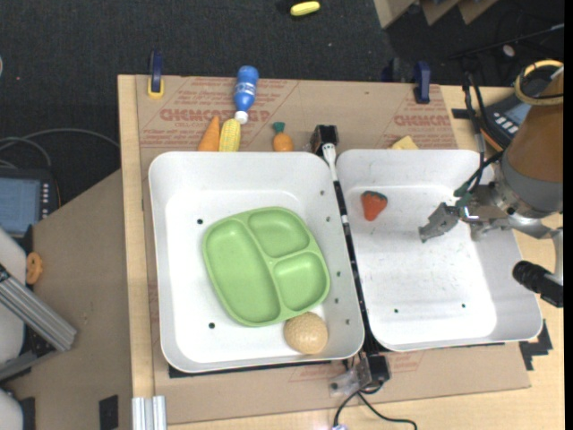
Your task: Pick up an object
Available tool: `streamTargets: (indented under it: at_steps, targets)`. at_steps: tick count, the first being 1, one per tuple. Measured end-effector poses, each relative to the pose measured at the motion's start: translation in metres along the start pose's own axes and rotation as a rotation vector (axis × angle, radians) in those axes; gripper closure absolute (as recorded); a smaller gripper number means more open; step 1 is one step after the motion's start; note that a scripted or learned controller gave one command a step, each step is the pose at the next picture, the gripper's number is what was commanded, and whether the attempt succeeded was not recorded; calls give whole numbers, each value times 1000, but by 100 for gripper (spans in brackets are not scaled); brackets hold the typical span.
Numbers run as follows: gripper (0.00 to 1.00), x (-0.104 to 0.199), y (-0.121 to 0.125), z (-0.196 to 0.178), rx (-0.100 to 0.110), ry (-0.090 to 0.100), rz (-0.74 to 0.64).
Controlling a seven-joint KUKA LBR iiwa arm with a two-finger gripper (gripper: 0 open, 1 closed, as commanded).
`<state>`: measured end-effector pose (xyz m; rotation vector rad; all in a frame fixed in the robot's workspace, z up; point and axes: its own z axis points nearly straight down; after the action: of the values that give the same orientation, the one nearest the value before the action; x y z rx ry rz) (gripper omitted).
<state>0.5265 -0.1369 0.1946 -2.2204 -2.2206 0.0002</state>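
Observation:
A small red strawberry-like toy (374,205) lies in the right bin (430,312), near its far left corner. My gripper (436,225) hangs over that bin to the right of the red toy, a short gap away, its grey fingers pointing left and down. Nothing shows between the fingers. A green divided plate (265,265) lies in the left bin (179,195), with a tan round bun-like object (306,333) beside its near edge.
Behind the bins on the cardboard lie a blue-capped bottle (244,90), a corn cob (230,134), two carrots (209,136) and a black tool (324,138). The arm's orange band (540,141) rises over the right bin's right side.

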Motion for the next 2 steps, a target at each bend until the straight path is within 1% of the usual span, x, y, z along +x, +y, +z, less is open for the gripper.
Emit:
streamTargets:
  at_steps: [1, 2]
  targets:
    - [0, 45, 57, 24, -4, 0, -6]
    - [0, 74, 91, 9, -7, -1, -5]
